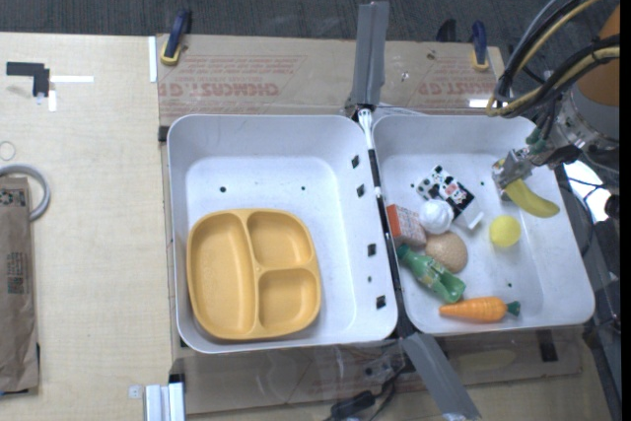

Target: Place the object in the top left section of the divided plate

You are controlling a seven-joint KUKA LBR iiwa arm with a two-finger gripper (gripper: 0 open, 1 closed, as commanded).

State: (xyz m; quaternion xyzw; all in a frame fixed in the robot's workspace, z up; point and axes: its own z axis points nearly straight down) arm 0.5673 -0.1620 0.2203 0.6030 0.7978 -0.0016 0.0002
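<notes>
Two white bins sit on a pale bench. The gripper (515, 169) hovers beside the banana (532, 200) — finger state unreadable; center over it before lifting toward the yellow divided plate (254, 273).

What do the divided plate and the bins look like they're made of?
The divided plate looks like moulded plastic: even yellow-orange colour, rounded ridges, a dull sheen. The left bin and right bin look like thin formed white plastic with smooth rounded rims, though coated metal can't be ruled out.
</notes>
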